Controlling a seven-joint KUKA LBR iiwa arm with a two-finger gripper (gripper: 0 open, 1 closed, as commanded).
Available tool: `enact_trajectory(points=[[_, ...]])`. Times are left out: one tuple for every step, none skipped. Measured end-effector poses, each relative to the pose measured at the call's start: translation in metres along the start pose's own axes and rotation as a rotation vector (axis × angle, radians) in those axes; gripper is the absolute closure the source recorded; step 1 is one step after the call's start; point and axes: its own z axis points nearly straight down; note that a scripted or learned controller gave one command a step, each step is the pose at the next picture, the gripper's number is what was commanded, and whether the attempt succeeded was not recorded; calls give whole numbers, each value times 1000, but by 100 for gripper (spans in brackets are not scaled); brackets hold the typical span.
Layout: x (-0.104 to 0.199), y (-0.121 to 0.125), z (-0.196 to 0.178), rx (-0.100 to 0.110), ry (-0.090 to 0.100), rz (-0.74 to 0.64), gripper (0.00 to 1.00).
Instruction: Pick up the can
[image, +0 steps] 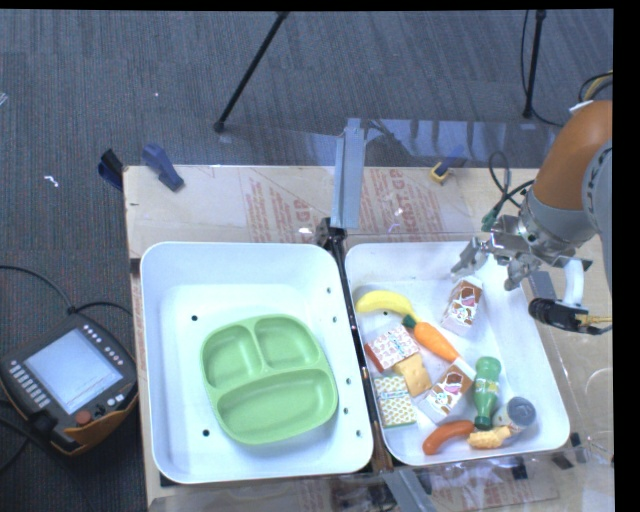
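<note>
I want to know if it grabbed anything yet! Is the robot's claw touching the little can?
Apart. The camera view shows the gripper at the bin's far edge, with the can lying down near the front corner, toys between them.

We look down from one fixed camera high above the bench (230, 205), tilted so the far edge sits at the top and the near edge at the bottom. We are far enough back to take in both white bins whole: the left bin (160, 300) and the right bin (400, 262) side by side. Dark carpet (150, 90) fills the far ground. The arm (570, 180) enters from the right.
</note>
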Motion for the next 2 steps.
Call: enact_trajectory(points=[[0, 0, 64, 4, 2, -36, 0], [1, 1, 52, 3, 1, -42, 100]])
